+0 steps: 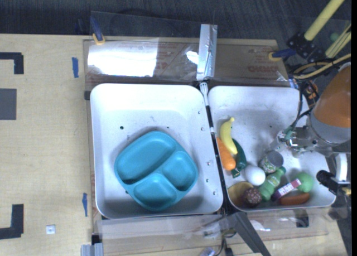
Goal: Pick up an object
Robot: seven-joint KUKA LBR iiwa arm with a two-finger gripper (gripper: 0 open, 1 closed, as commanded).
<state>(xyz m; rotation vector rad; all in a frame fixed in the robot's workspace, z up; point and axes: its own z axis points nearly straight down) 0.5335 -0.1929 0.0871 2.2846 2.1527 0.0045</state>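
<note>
Toy food (262, 179) crowds right bin (251, 101); left bin (111, 104) holds blue tray (156, 169).

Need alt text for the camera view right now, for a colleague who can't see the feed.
Two white bins sit side by side on a wooden bench: the left bin holds a blue divided plate, and the right bin holds a cluster of toy food, including a banana, a carrot and a white egg. The grey-and-orange arm reaches in over the right bin's right edge.
</note>
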